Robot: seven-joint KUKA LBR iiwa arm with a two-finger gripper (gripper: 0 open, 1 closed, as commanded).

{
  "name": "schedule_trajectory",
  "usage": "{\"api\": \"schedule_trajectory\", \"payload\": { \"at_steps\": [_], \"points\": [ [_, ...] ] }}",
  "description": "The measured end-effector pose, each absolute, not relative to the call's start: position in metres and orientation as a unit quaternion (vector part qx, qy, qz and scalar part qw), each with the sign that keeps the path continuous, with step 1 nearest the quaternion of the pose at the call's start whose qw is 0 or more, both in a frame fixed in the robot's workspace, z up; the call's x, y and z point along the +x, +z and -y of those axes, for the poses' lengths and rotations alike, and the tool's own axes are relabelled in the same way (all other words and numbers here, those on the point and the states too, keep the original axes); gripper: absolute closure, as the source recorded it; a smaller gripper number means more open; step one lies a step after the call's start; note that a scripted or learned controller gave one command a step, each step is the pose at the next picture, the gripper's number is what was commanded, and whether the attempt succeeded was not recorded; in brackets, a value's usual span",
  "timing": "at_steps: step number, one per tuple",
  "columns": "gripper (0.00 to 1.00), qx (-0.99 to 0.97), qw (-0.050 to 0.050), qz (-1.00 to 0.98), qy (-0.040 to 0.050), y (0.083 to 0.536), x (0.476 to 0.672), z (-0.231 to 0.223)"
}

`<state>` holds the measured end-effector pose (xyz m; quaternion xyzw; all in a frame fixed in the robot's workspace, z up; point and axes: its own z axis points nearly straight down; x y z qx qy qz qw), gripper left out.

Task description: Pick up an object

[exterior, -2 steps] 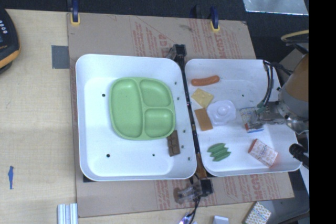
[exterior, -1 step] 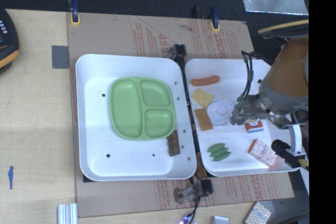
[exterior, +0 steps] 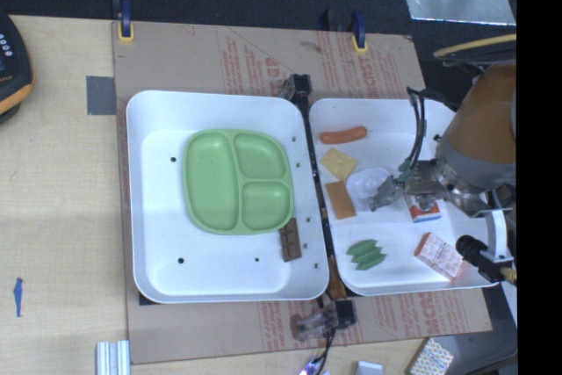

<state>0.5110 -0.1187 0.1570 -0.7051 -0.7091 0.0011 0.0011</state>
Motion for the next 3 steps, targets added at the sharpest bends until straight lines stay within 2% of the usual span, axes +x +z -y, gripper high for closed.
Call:
{"api": "schedule_trajectory", "payload": {
  "at_steps": [1, 2, 3],
  "points": [
    [0.00, -0.705, -0.006, 0.709, -0.0011, 0.204, 0.602, 0.188],
    [0.00, -0.707, 0.004, 0.707, 0.0033, 0.146, 0.551, 0.214],
    [0.00, -0.705, -0.005, 0.709, 0.0014, 0.093, 0.547, 0.176]
  ]
}}
